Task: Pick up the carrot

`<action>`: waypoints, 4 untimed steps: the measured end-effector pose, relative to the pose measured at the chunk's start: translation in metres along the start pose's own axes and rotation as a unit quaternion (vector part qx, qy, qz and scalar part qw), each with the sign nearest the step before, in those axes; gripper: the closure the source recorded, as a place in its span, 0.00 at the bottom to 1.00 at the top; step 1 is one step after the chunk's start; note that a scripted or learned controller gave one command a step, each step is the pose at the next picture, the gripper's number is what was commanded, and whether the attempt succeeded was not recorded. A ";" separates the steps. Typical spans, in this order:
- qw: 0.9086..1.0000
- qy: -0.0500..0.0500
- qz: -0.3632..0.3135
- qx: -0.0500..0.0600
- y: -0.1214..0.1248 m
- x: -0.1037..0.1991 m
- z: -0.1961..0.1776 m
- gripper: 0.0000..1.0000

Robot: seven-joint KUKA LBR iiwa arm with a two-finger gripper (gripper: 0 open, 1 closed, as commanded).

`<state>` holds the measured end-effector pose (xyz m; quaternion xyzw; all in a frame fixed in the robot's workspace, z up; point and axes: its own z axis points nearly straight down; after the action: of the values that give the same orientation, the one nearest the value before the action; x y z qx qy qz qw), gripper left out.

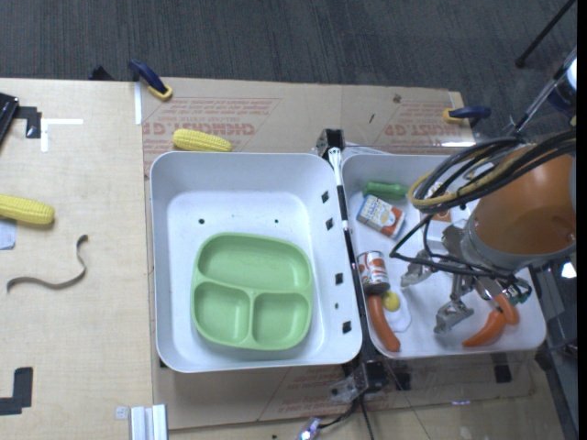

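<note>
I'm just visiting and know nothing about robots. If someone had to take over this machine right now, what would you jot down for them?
Gripper: down inside the right bin, near its front right corner; I cannot tell whether it is open or shut.
Carrot: lying in the right bin, right beside the gripper, touching or nearly so. No clear sign that it is gripped or lifted.
Also in that bin: a hot dog, a small can, a small carton and a green vegetable.
Left bin: holds a green divided plate.
Done: arm brought to the carrot.
Left: grip it and lift it out.
</note>
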<state>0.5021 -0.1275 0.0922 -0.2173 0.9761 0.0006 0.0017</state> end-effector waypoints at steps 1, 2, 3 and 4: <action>0.978 -0.002 -0.209 0.001 -0.057 -0.048 -0.001 0.00; 0.968 0.000 -0.250 -0.001 -0.004 0.018 0.000 0.00; 0.986 -0.001 -0.165 0.001 -0.083 0.016 -0.001 0.00; 0.976 -0.011 -0.215 0.004 -0.074 0.039 -0.006 0.00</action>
<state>0.4987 -0.2113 0.0980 -0.4222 0.9064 -0.0014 0.0136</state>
